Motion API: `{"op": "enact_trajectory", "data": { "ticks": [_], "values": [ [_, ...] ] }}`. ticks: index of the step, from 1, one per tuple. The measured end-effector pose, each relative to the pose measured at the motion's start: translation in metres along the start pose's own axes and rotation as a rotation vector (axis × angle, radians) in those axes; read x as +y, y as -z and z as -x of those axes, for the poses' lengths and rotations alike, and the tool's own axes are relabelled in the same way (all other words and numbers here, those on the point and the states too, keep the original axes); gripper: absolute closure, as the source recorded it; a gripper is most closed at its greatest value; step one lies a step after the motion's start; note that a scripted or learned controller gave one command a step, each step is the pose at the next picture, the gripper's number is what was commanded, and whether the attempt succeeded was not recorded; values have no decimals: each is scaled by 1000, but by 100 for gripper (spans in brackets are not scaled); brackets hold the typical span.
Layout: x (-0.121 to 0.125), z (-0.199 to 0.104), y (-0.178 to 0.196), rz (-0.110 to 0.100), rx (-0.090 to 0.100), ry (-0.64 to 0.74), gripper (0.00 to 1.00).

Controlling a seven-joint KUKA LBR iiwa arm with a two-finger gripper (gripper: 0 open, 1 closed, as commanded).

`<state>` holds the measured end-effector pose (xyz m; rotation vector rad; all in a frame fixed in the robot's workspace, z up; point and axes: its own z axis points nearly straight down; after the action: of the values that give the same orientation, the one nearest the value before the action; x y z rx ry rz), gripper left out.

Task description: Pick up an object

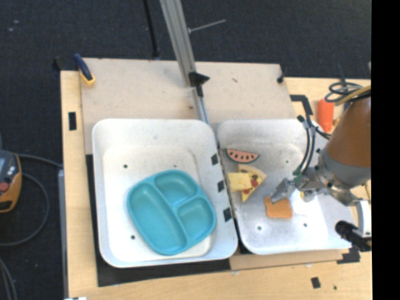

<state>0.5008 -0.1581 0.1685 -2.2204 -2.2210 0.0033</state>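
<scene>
Bench [144,92] carries two shallow white bins side by side. Left bin [112,139] has a teal divided plate [172,211] w/ three compartments, lying flat toward the front-centre of the bin, slightly rotated. Right bin [269,136] holds the toy food: watermelon slice [242,155] near the bin's left wall, red w/ dark seeds; just below it a yellow pizza/cheese wedge [245,182] w/ reddish spots, close to the divider btwn bins; and an orange-tan piece [279,209], flat on the bin floor, right of the wedge and apart from it. Arm [351,149] comes in from the right, orange band above the wrist, grey body lower. Gripper [284,192] sits low over the right bin, tip pointing left, directly above/at the upper edge of the orange-tan piece; looks touching or v. nearly so, can't tell which. Fingers too small and blurred to read, so apart vs together: can't tell; nothing visibly held btwn them. Metal pole [181,39] runs from the top of the frame down to the gap btwn bins. Blue-yellow clamp [84,69] at the bench's back-left corner.
</scene>
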Motion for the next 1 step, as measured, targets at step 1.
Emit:
{"op": "enact_trajectory", "data": {
  "ticks": [1],
  "values": [
    [-3,1,-63,-2,1,-1,0]
  ]
}}
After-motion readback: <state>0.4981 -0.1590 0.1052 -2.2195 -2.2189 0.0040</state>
